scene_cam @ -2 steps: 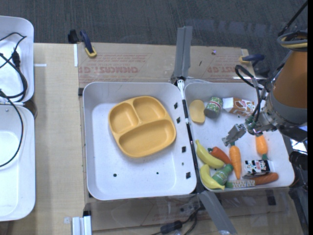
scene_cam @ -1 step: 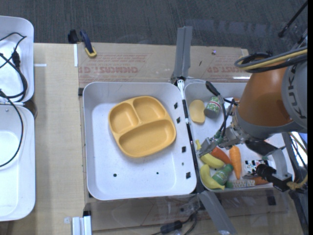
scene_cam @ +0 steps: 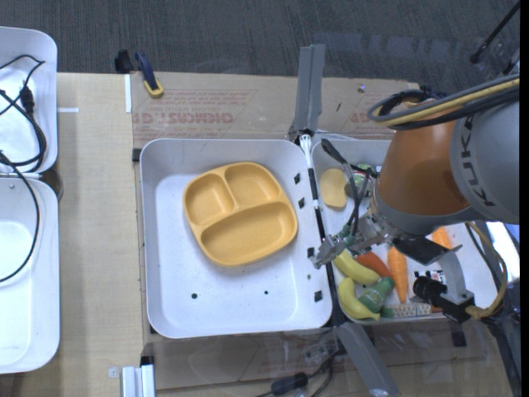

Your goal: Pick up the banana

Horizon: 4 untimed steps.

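A yellow banana (scene_cam: 355,266) lies in the right bin (scene_cam: 347,145), near that bin's left wall. A second curved yellow piece (scene_cam: 350,299) sits just in front of it, by the front corner. My gripper (scene_cam: 335,251) hangs low over the bin's left side, right above and to the left of the banana's upper end, close to or touching it. The arm's orange band (scene_cam: 417,172) and grey wrist hide much of the bin behind the gripper. Nothing is visibly lifted off the bin floor.
Beside the banana lie a red piece (scene_cam: 376,262), an orange carrot (scene_cam: 399,273) and a green item (scene_cam: 377,294). A pale round slice (scene_cam: 334,188) lies farther back. The left bin (scene_cam: 165,246) holds a yellow divided plate (scene_cam: 240,213). A low wall separates the bins.
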### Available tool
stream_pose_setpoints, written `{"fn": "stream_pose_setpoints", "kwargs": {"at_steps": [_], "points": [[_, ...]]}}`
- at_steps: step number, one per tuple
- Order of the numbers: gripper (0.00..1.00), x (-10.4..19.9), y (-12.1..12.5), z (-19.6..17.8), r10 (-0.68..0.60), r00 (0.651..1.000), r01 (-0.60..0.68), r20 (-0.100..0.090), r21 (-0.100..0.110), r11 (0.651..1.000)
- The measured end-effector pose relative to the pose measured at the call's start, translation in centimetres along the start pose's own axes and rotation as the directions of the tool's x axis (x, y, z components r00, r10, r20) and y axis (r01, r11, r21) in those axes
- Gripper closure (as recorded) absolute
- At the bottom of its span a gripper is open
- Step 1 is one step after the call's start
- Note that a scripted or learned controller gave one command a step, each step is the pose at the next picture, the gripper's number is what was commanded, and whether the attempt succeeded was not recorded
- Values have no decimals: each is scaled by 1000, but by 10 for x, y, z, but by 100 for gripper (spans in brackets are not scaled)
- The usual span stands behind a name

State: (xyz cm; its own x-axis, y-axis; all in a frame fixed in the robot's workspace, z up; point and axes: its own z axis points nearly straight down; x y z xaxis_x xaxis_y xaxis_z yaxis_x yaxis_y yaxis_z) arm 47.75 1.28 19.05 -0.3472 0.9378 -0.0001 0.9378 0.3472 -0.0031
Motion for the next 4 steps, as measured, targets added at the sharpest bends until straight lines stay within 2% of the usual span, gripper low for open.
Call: {"fn": "stream_pose_setpoints", "kwargs": {"at_steps": [1,2,3,4], "points": [[0,-56,-21,0,-120,993,120,0,0,993],[0,-3,-1,0,-16,1000,16,1,-2,1000],[0,-95,-35,0,-164,987,164,1,-2,987],[0,-45,-16,0,-20,1000,20,0,-1,1000]]}}
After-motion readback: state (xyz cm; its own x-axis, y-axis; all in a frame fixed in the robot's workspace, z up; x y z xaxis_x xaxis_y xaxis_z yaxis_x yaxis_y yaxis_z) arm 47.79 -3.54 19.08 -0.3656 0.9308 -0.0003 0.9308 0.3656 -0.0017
